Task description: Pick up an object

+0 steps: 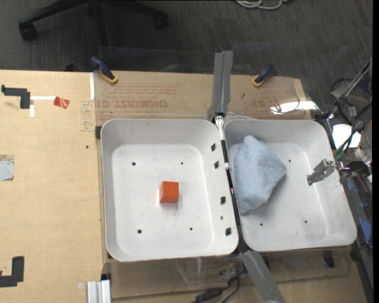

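- Two shallow white bins sit side by side on the tabletop (47,195), touching along their inner edges where a row of small black clips runs down the seam.
- In the left bin (118,237) an orange block (169,192) rests flat on the floor, a little below the middle and well apart from every wall.
- In the right bin (320,231) a pale blue-grey cloth (256,172) lies crumpled in a heap against the left side, its edge just beside the seam between the bins.
- The hand (321,171) shows at the right rim of the right bin, a small grey metal part pointing in toward the cloth but well apart from it. Nothing sits between its fingers; whether they are spread or closed I cannot tell from here.
- Behind the hand, cables and grey hardware crowd the right edge of the scene.
- A sheet of brown cardboard (154,97) with reversed red lettering lies under a clear panel behind the bins, pinned by two clamps with orange tips, one (104,70) at the far left and one (262,76) at the far right.
- A grey upright bar (222,83) stands at the far end of the seam.
- On the bare wood to the left there is a small red tag (61,102) near a strip of white tape, with black brackets near the edge.
- Dark carpet (177,35) and the legs of an office chair (89,15) lie beyond.
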`<control>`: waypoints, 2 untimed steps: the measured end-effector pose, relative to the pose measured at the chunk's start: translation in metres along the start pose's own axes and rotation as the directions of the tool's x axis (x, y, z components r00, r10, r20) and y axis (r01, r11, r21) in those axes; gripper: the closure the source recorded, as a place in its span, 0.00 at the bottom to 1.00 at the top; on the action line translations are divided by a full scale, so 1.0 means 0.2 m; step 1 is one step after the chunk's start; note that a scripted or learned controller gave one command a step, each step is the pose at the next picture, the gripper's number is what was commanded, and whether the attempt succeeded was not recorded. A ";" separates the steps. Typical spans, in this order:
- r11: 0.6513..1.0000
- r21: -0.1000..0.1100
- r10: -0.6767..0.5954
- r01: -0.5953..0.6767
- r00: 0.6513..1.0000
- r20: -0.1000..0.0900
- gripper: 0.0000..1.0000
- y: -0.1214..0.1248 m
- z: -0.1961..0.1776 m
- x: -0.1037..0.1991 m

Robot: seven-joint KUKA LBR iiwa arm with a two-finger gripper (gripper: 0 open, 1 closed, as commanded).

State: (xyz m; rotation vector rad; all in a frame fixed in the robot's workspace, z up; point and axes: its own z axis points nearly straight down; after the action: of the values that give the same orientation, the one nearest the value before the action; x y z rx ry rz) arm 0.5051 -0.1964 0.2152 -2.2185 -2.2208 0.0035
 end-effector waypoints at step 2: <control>0.923 -0.003 -0.385 0.385 0.923 0.001 0.00 -0.11 0.62 0.19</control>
State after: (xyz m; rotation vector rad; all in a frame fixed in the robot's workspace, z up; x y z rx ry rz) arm 0.4832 -0.1592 0.0917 -1.7402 -2.6153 -0.0004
